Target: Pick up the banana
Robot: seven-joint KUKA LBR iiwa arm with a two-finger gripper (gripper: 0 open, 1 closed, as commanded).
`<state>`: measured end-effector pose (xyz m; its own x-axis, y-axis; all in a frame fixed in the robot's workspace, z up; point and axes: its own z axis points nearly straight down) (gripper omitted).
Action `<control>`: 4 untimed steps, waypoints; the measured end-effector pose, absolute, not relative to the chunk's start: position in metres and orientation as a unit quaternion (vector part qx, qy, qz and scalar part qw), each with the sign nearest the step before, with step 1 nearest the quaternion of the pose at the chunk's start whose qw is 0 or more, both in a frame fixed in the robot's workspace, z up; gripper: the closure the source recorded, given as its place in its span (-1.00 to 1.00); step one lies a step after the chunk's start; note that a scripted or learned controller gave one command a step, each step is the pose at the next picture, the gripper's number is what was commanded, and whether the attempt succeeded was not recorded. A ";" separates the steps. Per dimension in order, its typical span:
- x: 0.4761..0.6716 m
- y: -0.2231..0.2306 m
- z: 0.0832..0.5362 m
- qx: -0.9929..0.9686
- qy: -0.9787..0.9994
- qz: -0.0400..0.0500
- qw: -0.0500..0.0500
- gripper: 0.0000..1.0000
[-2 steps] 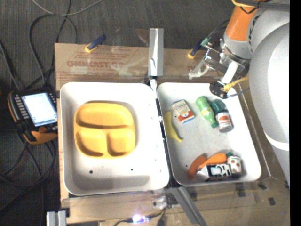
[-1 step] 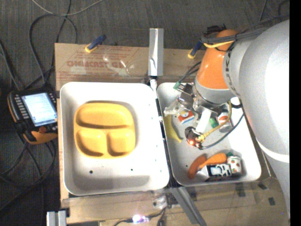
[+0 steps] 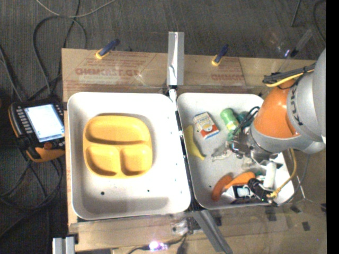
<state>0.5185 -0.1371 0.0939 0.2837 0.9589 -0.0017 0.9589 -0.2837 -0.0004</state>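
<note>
Left bin (image 3: 77, 194): yellow compartment tray (image 3: 118, 144), resting flat. Right bin (image 3: 197, 194): banana (image 3: 194, 143) against the left wall, ungrasped; carton (image 3: 206, 126); green bottle (image 3: 229, 118). Gripper (image 3: 233, 148) hovers right of banana among clutter, probably approaching; finger state cannot be told

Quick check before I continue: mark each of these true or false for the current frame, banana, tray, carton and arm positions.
1. The banana lies in the right bin, along its left wall. True.
2. The yellow tray sits in the right bin. False: it is in the left bin.
3. The banana is between the end effector's fingers. False: it lies apart from the arm.
4. A small carton lies right of the banana. True.
</note>
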 end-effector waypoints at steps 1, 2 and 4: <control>0.579 -0.101 0.090 0.877 0.480 0.002 0.005 -1.00; 0.629 -0.097 0.089 0.880 0.475 0.001 0.004 -1.00; 0.611 0.175 0.211 0.898 0.441 -0.003 0.000 -1.00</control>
